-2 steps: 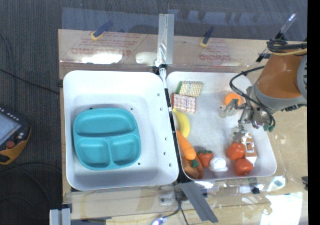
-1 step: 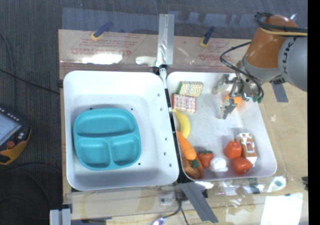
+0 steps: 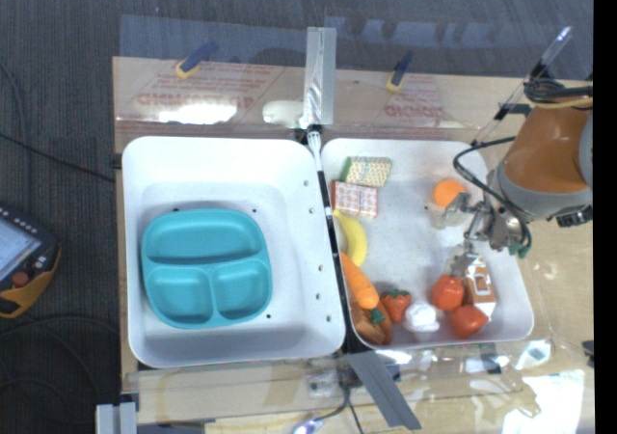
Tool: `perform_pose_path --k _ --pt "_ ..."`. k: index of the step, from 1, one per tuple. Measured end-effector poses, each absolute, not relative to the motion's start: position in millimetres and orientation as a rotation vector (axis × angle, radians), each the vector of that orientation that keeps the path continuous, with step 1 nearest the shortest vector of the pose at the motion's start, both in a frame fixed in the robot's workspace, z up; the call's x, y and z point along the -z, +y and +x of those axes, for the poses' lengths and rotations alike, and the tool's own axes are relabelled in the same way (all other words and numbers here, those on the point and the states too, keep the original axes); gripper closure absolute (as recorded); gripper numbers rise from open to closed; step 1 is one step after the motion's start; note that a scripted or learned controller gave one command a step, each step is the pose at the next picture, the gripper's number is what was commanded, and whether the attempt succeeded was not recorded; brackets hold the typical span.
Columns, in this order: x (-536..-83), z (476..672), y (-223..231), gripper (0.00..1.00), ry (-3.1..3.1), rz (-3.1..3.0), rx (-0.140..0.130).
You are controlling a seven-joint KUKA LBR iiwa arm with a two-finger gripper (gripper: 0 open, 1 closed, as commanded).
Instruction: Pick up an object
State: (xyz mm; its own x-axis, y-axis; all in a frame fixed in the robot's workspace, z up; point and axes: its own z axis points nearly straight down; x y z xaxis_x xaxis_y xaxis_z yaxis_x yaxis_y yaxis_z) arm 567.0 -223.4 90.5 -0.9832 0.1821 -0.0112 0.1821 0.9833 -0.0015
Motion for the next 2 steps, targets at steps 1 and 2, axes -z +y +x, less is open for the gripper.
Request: perform_pose_path --k 1,2 --pt "-94 505.1 -225 0.00 3.099 0.229 0.016" --pt "-91 567.2 -172 0.00 3.107 0.319 0.003"
